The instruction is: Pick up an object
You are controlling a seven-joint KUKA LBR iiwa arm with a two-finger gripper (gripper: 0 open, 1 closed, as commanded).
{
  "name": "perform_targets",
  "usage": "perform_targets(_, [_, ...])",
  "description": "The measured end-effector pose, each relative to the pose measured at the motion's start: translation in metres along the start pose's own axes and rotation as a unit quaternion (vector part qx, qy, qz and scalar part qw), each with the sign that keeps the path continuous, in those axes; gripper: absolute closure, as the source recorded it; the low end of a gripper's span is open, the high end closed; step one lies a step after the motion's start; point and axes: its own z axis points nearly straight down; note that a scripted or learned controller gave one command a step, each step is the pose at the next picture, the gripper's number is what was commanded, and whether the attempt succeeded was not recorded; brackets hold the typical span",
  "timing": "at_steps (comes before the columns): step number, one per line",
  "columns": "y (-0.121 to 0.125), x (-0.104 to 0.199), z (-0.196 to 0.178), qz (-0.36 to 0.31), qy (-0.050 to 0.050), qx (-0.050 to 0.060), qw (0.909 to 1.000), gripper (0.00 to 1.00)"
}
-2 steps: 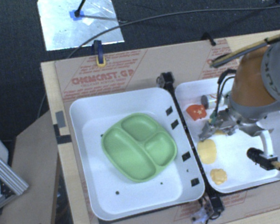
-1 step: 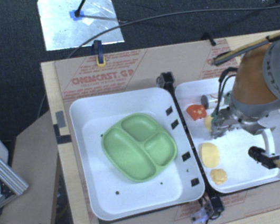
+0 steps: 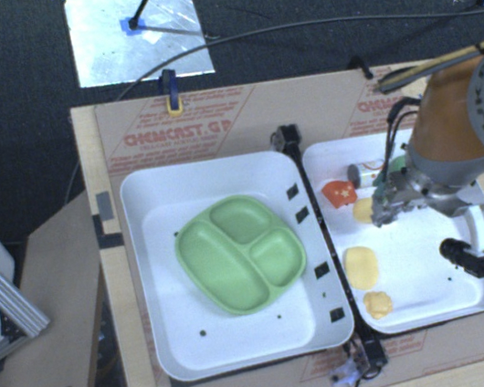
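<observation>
Overhead, as I watch from the remote desk: the grey arm's gripper hangs low in the right bin, just beside a small yellow piece. From this angle I cannot tell how far the gripper is open, nor whether it has hold of anything. A red piece lies close by, toward the bin's far left corner. A pale yellow lump and a darker yellow lump sit along the left wall, nearer the front. The left bin holds a green divided plate.
</observation>
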Motion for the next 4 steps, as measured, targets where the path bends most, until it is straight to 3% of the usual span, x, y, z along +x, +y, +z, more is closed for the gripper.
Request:
perform_targets(1, [0.005, 0.002, -0.064, 0.0, 0.0, -0.002, 1.0, 1.0])
perform_targets(2, [0.006, 0.002, -0.063, 0.0, 0.0, 0.001, 1.0, 1.0])
perform_targets(4, [0.002, 0.113, -0.064, -0.004, 0.002, 0.002, 1.0, 1.0])
